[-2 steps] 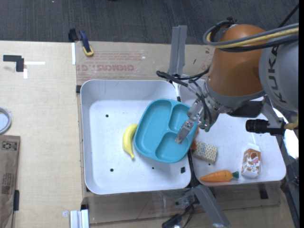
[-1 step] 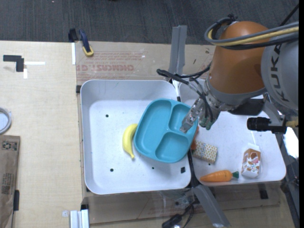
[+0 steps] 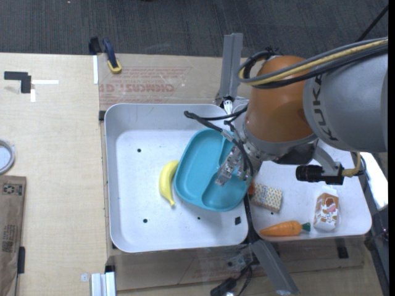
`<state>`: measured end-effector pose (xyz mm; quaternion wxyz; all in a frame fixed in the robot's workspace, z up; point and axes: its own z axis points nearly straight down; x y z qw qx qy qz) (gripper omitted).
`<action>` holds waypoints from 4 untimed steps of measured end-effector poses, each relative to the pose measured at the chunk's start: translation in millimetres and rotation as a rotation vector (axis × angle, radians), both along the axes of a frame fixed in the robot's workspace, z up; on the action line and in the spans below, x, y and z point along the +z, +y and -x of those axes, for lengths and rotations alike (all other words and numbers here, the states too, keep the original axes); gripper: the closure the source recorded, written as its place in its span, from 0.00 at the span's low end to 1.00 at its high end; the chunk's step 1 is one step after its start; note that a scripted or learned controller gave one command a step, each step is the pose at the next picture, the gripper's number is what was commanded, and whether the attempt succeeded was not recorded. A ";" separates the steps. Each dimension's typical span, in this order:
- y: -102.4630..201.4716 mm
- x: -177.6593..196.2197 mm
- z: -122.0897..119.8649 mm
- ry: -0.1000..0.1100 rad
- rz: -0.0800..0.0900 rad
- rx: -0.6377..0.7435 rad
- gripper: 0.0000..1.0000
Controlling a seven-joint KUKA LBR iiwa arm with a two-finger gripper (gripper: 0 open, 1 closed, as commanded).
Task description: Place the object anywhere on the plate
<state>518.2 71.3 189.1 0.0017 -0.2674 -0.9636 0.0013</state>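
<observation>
Looking down at a slant on two shallow white bins, side by side on a pale wooden bench (image 3: pixel 49 122). In the left white bin (image 3: pixel 133 227): a turquoise-blue oval plastic plate (image 3: pixel 197 171), lying toward the right wall, its far end up near the bin's back corner. Right beside it, touching the plate's left rim, a yellow curved banana (image 3: pixel 167 182). Flat on the bin floor, that one, not on the plate.

Reaching in from the right, the big grey arm with its orange band (image 3: pixel 278 103), black and yellow cables looping over the top. Below the wrist, hanging over the right half of the plate, the metal two-finger gripper (image 3: pixel 231 168). Open or closed? Cannot tell from this angle; too dark and cluttered down there, with glints of metal against the blue. Cannot tell either whether anything is held.

Over to the right white bin (image 3: pixel 355 227), partly under the arm. Close to the dividing wall, a pale square cracker (image 3: pixel 267 197). In front of that, an orange carrot with a green tip (image 3: pixel 284 229), lying lengthwise along the near wall. Just beside the carrot's tip, a small white packet with red and orange print (image 3: pixel 326 211). All three apart from the plate.

Behind the bins, a brown cardboard sheet with red lettering (image 3: pixel 154 79), and on its back left corner a blue and yellow clamp (image 3: pixel 110 54). At the far left edge of the bench, a clear tape roll (image 3: pixel 5 157) and a brown paper bag (image 3: pixel 12 214).
</observation>
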 end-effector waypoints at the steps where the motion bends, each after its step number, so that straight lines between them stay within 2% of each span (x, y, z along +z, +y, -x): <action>1: 84.8 42.8 37.9 -0.003 -0.001 0.141 1.00; 2: 157.7 27.2 40.1 -0.002 0.000 0.268 1.00; 3: 157.5 41.7 39.5 -0.003 -0.001 0.355 1.00; 4: 157.3 23.6 40.1 0.000 0.000 0.366 1.00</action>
